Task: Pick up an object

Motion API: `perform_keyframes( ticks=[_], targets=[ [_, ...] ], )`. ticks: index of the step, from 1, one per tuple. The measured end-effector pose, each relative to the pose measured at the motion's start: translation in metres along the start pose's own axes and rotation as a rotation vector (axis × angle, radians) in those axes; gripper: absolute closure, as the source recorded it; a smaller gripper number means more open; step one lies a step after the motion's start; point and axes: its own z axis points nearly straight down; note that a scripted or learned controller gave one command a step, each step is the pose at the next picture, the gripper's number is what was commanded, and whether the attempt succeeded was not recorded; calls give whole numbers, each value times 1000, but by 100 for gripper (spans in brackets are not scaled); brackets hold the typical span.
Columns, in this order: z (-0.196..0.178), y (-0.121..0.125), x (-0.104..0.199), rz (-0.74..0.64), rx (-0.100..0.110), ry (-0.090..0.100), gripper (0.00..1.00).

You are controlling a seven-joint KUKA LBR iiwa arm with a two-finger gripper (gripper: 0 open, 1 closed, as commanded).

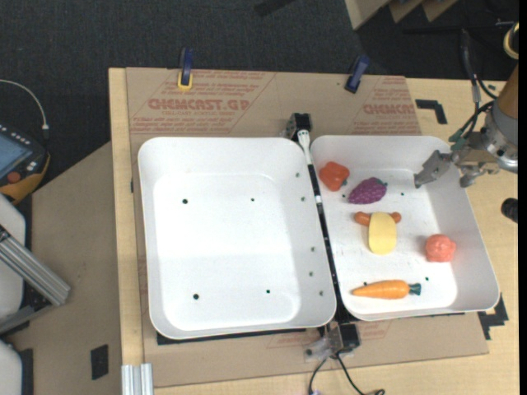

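Camera view: two white bins [235, 159] are seen on cardboard over dark carpet. Carrot [385, 289] is laid crosswise, green end right. Gripper [449, 168] is spread open, nothing held.

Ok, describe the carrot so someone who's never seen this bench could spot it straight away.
Look at the right-hand white bin, the one holding the toy foods. Go to its near edge, closest to the camera: the carrot lies flat there, below the yellow piece. It is the only long, tapering orange thing, with a small dark green tip at its right end.
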Motion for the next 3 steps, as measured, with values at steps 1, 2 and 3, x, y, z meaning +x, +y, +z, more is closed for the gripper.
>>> perform_keyframes(
  ticks=[1,2,3],
  targets=[
    [-63,-83,37,1,2,3,0],
    [75,-114,49,2,16,6,0],
    [-132,-29,84,-7,-22,-4,0]
  ],
)
